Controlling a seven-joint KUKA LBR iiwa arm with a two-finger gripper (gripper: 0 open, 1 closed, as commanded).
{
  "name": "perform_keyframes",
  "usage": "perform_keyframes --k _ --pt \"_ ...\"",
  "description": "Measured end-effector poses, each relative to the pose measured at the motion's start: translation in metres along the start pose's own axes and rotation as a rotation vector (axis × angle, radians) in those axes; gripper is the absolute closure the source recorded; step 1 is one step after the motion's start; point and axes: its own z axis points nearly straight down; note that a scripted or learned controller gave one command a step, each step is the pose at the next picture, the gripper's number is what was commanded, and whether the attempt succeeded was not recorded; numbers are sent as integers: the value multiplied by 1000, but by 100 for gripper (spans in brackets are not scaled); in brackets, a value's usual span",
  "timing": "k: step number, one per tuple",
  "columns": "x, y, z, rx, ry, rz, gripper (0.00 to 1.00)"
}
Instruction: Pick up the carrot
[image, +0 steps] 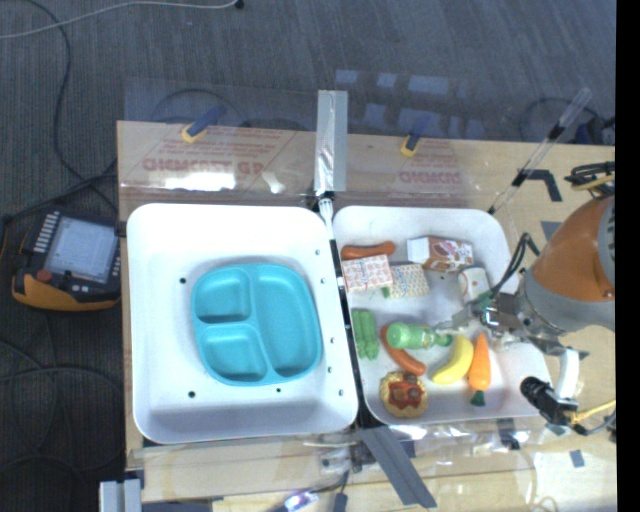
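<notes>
Carrot (481, 364) lies near-right in the right bin (497, 232), touching the banana (454, 362), with the tool (487, 316) hovering just far of it, likely lining up a grasp; tool state can't be told.

Carrot (481, 363) just right of banana (454, 362)

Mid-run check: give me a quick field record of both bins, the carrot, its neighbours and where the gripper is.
left bin: holds a blue divided tray
right bin: toy food, crowded
carrot: right bin, lower right, lying in the bin, not lifted
neighbours: banana right beside the carrot on its left; green bottle further left
gripper: low over the right bin, just above the carrot's upper end
jaws: state cannot be told
arm: reaches in from the right
</notes>
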Motion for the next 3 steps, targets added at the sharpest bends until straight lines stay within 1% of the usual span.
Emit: perform_keyframes --k 1,2,3 --pt "7 -2 1 -6 -6 168 0" --pt "49 -9 -46 37 -19 229 0" --pt "6 5 12 37 3 82 0"
